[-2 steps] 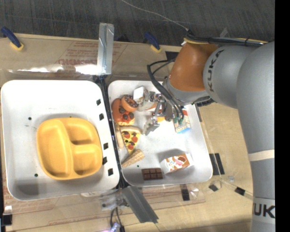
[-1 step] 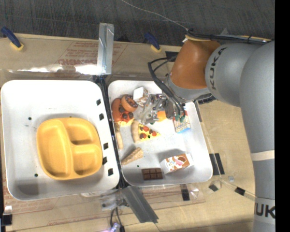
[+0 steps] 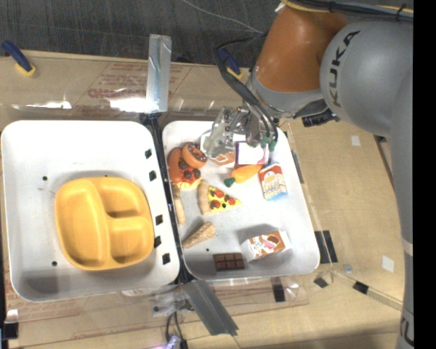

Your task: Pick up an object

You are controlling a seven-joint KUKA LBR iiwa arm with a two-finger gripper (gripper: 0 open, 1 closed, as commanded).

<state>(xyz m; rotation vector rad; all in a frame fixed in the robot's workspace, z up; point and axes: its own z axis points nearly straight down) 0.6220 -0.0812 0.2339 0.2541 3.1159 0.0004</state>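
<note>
The toys lay in the right bin (image 3: 302,224): a pumpkin (image 3: 184,162) at its left wall, a carrot (image 3: 245,173) and a carton (image 3: 273,181) near the top, a pizza slice (image 3: 221,199) in the middle, a chocolate bar (image 3: 229,261) at the bottom. The gripper (image 3: 221,141) hung over the bin's upper part, just beside the pumpkin; whether it was open or gripping anything could not be told. A yellow tray (image 3: 104,222) sat in the left bin (image 3: 22,151).
</note>
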